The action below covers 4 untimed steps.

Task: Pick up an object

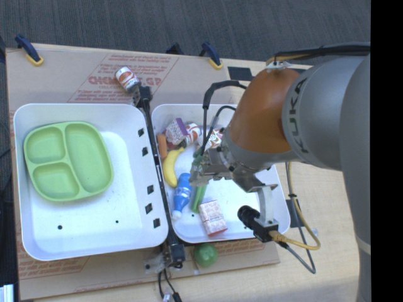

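Gripper [203, 168] low in right bin [277, 222]; finger state can't tell. Blue bottle [182, 194] just at its 7 o'clock, banana [171, 165] at 9, carton [212, 218] at 5.

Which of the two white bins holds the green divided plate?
The left bin. The green plate lies in it; the right bin holds the small-item clutter.

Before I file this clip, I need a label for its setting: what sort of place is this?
Most likely a robotics lab bench set up for grasping trials. Two shallow white bins sit clamped on a cardboard-covered bench, an industrial arm reaches into the right one, and toy food such as a banana lies there.
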### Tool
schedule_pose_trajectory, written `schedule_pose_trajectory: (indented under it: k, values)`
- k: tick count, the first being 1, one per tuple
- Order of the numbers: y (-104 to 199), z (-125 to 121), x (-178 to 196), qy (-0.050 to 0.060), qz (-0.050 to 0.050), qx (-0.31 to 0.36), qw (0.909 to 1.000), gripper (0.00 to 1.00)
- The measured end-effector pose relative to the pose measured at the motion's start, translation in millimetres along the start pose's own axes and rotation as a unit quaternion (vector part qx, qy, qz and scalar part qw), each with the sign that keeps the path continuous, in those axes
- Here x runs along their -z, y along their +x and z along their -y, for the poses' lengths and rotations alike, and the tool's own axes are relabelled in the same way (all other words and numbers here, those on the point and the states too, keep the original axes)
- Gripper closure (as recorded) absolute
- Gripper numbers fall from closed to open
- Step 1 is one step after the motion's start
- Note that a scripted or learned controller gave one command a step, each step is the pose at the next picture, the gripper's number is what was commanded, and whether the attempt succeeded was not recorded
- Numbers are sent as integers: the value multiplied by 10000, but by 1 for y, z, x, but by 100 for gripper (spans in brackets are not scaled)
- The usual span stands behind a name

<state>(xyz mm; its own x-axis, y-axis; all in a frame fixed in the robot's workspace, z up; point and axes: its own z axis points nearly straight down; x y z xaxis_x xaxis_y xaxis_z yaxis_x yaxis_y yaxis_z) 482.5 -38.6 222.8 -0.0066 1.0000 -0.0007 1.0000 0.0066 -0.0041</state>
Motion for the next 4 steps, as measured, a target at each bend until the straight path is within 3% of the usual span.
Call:
schedule_pose_trajectory:
  k: [1, 2, 3, 4]
  values:
    - [0, 0, 0, -4, 0, 0, 10000, 0]
    - [-53, 7, -104, 1, -4, -3, 10000, 0]
    - [-53, 5, -93, -11, -1, 34, 10000, 100]
    - [-66, -10, -66, -13, -7, -12, 10000, 100]
